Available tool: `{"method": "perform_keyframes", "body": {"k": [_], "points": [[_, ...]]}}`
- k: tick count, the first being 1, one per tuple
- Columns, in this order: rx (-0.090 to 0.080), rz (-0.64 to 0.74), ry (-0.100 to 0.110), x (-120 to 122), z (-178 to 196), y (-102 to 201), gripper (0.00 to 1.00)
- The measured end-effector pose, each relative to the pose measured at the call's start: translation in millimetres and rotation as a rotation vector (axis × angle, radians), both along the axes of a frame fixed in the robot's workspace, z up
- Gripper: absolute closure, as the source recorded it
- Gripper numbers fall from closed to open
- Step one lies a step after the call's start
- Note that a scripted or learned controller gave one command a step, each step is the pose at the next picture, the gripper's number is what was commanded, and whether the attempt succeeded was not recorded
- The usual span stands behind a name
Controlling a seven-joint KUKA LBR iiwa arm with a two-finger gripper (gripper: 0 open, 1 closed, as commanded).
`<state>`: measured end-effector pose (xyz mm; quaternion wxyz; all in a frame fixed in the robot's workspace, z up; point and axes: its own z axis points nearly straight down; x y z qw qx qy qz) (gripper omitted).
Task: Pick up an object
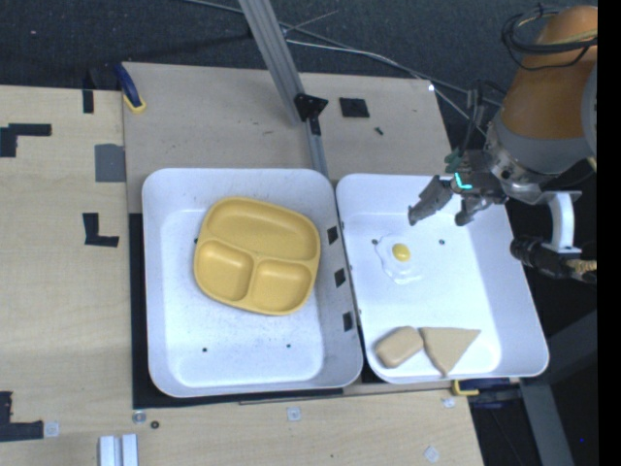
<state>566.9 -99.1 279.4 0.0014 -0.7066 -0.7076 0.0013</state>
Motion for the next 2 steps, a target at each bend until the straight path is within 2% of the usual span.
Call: {"method": "perform_keyframes", "body": {"k": [1,2], "points": [[0.0,0.0,-0.002,0.5,0.8,0.0,0.0],[0.0,-0.001,0.003,-8.2,-51.4,7.0,0.0]]}}
